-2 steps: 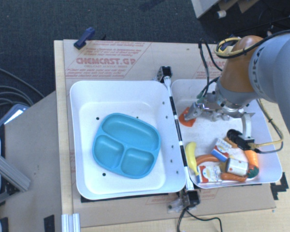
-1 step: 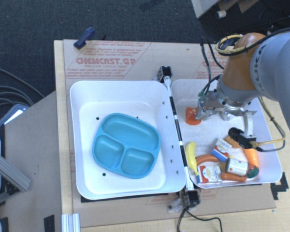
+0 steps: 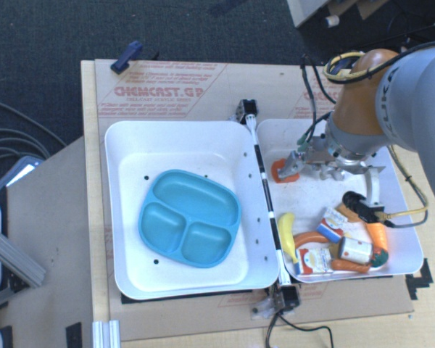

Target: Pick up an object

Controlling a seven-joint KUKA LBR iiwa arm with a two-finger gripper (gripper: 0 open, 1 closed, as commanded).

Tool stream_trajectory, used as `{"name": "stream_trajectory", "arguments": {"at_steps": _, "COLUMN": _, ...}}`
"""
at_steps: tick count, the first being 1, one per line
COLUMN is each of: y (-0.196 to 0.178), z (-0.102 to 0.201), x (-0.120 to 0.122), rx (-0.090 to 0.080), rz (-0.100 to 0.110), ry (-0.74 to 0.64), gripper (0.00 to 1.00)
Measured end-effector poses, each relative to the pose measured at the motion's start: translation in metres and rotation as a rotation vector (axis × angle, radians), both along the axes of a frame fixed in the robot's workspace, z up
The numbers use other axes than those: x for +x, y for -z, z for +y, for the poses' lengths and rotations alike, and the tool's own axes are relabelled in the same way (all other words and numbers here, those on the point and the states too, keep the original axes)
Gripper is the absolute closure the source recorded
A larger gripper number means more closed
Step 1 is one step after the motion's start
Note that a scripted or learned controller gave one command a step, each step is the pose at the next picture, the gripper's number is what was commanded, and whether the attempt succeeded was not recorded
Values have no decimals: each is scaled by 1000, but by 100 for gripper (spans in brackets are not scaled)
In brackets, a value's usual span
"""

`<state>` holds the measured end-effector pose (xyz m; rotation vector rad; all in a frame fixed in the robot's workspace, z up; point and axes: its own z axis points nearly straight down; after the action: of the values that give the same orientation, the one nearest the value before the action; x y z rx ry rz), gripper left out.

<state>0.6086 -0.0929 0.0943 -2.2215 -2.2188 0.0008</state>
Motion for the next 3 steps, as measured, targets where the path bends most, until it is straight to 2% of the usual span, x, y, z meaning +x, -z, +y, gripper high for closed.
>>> {"name": "stream_trajectory", "arguments": {"at_steps": 1, "y": -10, "z": 0, "x": 0, "rx": 0, "rz": -1, "ry": 1, "gripper": 100}}
{"name": "stream_trajectory", "arguments": {"at_steps": 2, "y": -10, "z": 0, "x": 0, "rx": 0, "rz": -1, "ry": 1, "gripper": 0}}
{"name": "stream_trajectory", "arguments": {"at_steps": 3, "y": -20, "z": 0, "x": 1, "rx": 0, "rz": -2, "ry": 1, "gripper": 100}}
